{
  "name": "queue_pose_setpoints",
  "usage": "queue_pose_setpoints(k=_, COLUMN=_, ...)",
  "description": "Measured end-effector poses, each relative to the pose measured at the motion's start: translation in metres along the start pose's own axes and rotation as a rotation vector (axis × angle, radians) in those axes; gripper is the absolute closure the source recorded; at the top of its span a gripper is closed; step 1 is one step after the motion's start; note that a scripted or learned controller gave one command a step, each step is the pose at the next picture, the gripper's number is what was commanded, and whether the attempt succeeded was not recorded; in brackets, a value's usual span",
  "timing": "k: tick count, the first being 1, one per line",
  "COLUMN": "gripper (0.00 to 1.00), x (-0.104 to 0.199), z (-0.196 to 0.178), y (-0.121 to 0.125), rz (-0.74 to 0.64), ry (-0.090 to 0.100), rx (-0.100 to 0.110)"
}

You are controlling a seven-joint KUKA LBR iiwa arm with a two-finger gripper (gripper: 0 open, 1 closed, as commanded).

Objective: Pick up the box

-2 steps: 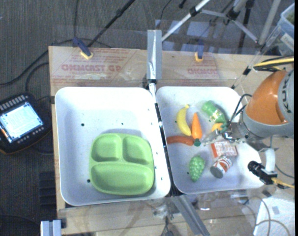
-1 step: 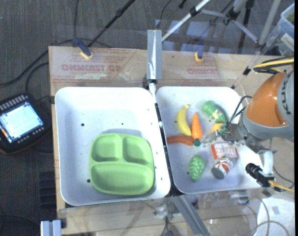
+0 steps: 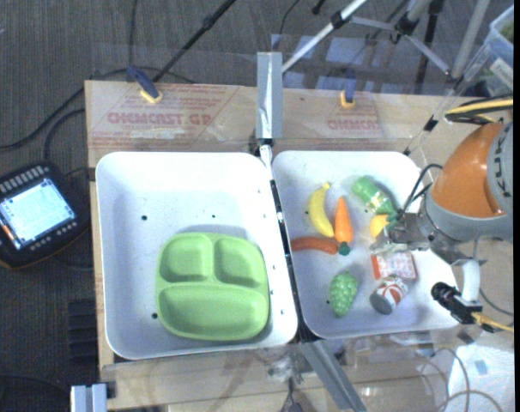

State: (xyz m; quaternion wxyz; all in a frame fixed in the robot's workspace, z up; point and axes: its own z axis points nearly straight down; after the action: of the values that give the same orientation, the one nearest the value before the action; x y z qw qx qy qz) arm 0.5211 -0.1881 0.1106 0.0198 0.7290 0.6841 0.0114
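Note:
The box (image 3: 394, 266) is small, orange and white, and lies in the right part of the right bin (image 3: 414, 166). My gripper (image 3: 405, 235) hangs directly over the box's far edge, reaching in from the right below the arm's orange band (image 3: 466, 178). The gripper's dark body hides the spot where it meets the box, so I cannot tell whether they touch.
Around the box lie a can (image 3: 386, 296), green grapes (image 3: 343, 292), a red sausage-like piece (image 3: 315, 245), a carrot (image 3: 342, 221), a banana (image 3: 319, 209), a green item (image 3: 371, 194) and a small yellow piece (image 3: 377, 225). The left bin (image 3: 131, 187) holds a green divided plate (image 3: 214, 288).

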Motion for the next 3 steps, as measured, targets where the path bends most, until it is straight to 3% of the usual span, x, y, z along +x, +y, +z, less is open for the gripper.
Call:
queue_pose_setpoints(k=1, gripper=1.0, x=0.044, z=0.01, y=-0.029, rz=-0.228, ry=-0.005, rx=0.003)
queue_pose_setpoints(k=2, gripper=0.0, x=0.052, z=0.012, y=-0.032, rz=-0.238, ry=0.009, rx=0.015)
queue_pose_setpoints(k=3, gripper=1.0, x=0.049, z=-0.001, y=-0.027, rz=-0.235, ry=-0.001, rx=0.0)
